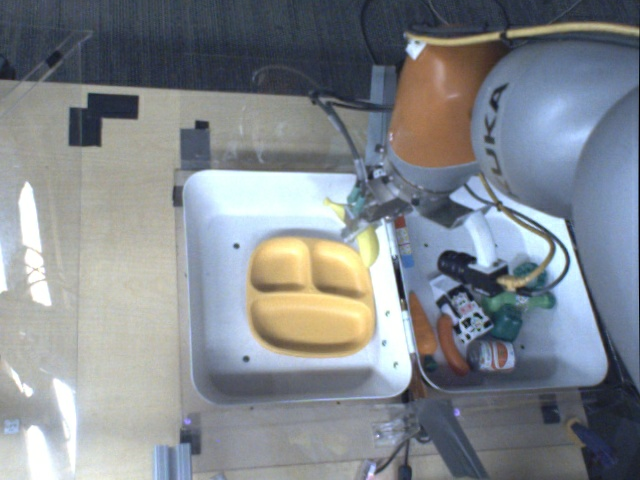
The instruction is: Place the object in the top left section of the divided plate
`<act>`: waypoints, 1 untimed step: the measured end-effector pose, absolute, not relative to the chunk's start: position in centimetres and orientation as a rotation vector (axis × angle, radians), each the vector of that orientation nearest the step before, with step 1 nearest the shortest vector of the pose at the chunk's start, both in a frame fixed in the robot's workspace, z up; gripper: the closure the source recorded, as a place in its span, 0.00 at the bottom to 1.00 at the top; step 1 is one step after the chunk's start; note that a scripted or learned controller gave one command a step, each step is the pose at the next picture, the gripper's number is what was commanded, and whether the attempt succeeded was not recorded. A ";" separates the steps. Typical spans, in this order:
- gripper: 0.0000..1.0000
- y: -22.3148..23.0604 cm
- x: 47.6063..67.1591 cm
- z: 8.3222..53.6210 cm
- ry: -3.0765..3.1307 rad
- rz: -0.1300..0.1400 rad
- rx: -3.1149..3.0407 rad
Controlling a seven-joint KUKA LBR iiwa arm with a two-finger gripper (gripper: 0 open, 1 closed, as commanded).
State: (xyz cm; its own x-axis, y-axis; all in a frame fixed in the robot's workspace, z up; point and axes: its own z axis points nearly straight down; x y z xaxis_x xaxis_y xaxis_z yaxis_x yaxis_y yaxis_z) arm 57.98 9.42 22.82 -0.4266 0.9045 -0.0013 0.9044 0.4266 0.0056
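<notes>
Sitting in the left bin (210, 268): a yellow divided plate (308, 295).

Bright, even light; glare streaks at left.

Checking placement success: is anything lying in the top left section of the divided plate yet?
No. The top left section of the yellow divided plate shows bare; the yellow object sits by the plate's right edge, beneath the gripper.

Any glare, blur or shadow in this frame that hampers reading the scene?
Camera view: bright glare streaks on the clear panel at left; the pincer is small and slightly soft, its tips hard to read; the divided plate is evenly lit with a soft shadow beneath; the arm looms large.
</notes>
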 end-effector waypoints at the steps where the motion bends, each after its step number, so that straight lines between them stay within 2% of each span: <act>1: 1.00 5.6 59.3 18.5 2.709 0.005 1.585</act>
State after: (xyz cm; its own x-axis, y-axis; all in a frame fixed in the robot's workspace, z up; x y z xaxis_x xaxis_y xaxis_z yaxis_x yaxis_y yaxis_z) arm 59.29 5.58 18.51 -0.4899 0.8718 -0.0013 0.8718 0.4899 0.0041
